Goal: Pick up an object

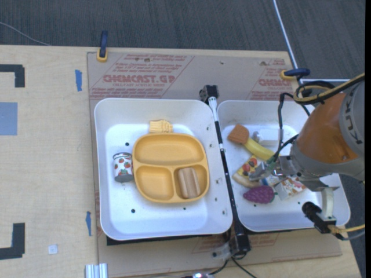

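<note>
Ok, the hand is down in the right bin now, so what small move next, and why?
Probably a short descent. The hand sits among the pizza slice, purple grapes and banana, but nothing shows between its fingers, so I'd ease lower over the pizza slice before closing.

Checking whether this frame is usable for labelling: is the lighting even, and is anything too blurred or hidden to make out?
Camera view: even, soft light, faint shadows inside the left bin; yellow tray and banana are sharp; the arm covers part of the right bin, and the pincer amid the clutter is too indistinct to read.
</note>
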### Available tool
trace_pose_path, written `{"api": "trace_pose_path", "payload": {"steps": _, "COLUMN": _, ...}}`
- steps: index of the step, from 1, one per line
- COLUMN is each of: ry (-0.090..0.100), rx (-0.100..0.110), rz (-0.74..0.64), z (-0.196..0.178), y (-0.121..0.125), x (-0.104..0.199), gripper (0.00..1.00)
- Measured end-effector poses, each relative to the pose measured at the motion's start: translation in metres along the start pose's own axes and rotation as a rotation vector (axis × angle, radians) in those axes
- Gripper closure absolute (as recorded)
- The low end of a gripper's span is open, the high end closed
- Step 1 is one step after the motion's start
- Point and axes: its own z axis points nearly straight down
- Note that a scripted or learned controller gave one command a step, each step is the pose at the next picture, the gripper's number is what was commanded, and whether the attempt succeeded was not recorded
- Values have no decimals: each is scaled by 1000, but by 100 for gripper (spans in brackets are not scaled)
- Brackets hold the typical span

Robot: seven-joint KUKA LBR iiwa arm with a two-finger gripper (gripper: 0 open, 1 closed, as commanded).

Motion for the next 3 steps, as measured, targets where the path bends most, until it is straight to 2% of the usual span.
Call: {"api": "trace_pose_path", "payload": {"steps": 3, "ry": 0, "rx": 0, "rz": 0, "z": 0, "y": 0, "x": 0, "gripper": 0}}
